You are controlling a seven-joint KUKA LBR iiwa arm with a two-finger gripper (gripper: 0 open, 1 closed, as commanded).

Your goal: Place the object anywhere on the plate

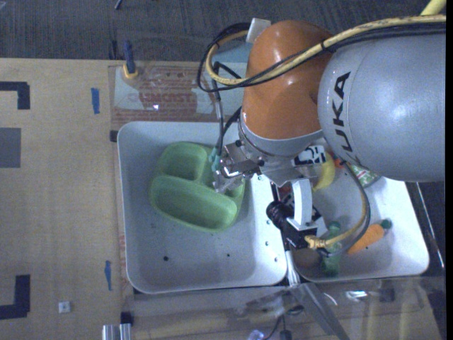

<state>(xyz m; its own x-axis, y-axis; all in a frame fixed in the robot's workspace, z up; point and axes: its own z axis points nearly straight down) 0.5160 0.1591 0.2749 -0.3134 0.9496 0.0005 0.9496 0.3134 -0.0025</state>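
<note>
Green plastic fills the left bin (141,253): a divided plate (185,190) lies there, its raised sections stacked toward the bin's right side, and the tool (228,172) hangs right at the plate's right edge, low over it. From where I stand the big orange and grey arm (333,98) covers most of what matters; its wrist blocks the tool's business end, so I cannot tell whether it is clenched or released, nor whether anything sits in it. A pale, glinting bit shows just under the wrist against the plate's rim, but it is too small and blurred to name. The likely objects are over in the right bin (410,261): a carrot (369,237) lies near its far side, something yellow (324,176) peeks out beside the arm, and a small green piece (331,261) sits near the front wall. My guess is the arm is parked over the plate because that is where the drop belongs, since anywhere on it counts. If it carries something, letting go here should land it on the green surface, though the raised divider could tip a round item off toward the bin floor. The tan tabletop (56,211) to the left bears only tape marks.
</note>
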